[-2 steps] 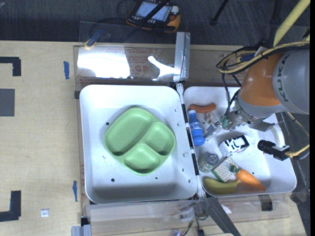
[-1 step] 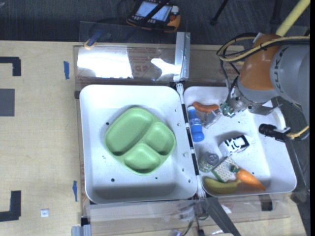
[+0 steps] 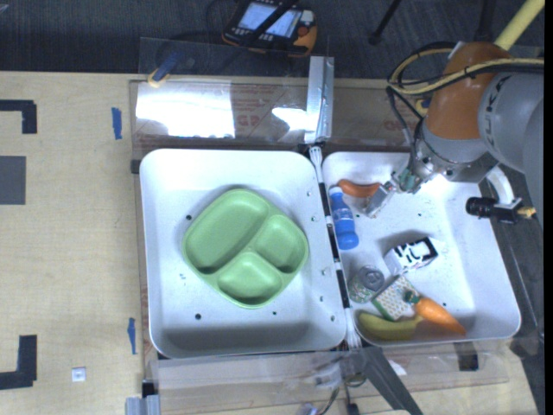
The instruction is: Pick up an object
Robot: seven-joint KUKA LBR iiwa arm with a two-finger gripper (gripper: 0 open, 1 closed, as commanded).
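No legible text, label, brand or number found. The handheld screen point(image 3: 266, 20) beyond the bins is lit, but its contents are too small to read.

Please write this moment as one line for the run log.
arm: over right bin far end | gripper: at orange object, grasp unclear | left bin: green tray | near end: carrot, banana

The right bin's point(image 3: 497, 258) right half lies open; bottle point(image 3: 343, 220), banana point(image 3: 384, 326) and carrot point(image 3: 439, 316) crowd its left and front.
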